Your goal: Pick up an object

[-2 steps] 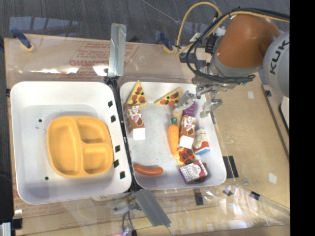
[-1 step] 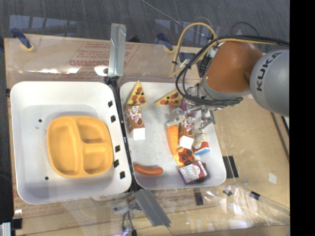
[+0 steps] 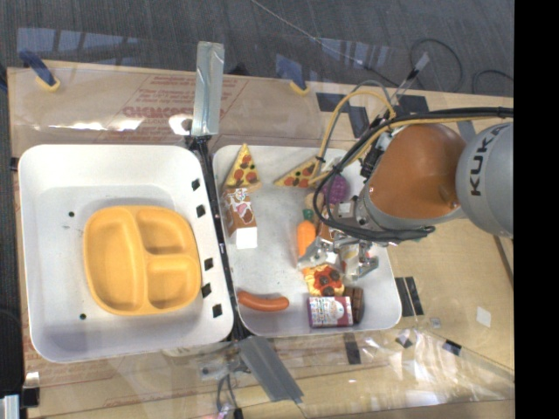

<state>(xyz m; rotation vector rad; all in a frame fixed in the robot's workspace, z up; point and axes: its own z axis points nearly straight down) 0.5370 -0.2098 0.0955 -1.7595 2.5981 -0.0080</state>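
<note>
Fingers [image 3: 342, 261] over pizza slice [image 3: 325, 279], pepperoni-topped

Toy carrot [image 3: 304, 236], pizza slices [image 3: 242, 168], hot dog [image 3: 262, 302], jar [image 3: 330, 312], scattered in right bin [image 3: 281, 326]

Two bins sit side by side on the bench. The left bin [image 3: 35, 234] holds a divided tray [image 3: 140, 258]. In the right bin [image 3: 271, 321], two pizza slices [image 3: 242, 168] [image 3: 300, 175] lie along the far edge, a carrot [image 3: 305, 236] near the middle, and a sausage [image 3: 262, 301] and a jar [image 3: 333, 311] along the near edge. The gripper [image 3: 345, 258] hangs just beyond the jar.
</note>
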